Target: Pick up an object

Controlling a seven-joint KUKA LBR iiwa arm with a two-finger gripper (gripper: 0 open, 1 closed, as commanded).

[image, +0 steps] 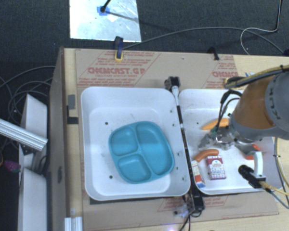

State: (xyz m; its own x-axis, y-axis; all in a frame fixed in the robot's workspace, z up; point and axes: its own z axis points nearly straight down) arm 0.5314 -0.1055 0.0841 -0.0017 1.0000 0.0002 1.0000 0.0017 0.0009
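Carrot [216, 124] (perhaps) half under arm [260, 107]

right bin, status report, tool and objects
Tool low in right bin, grip state unclear. Sausage lies just below it, small red-and-white box beside. Orange piece close by; wrist hides the rest.

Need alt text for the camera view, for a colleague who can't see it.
The grey arm's hand hangs low in the right bin, above a hot dog, a small red box and an orange piece. The left bin holds a blue divided plate.
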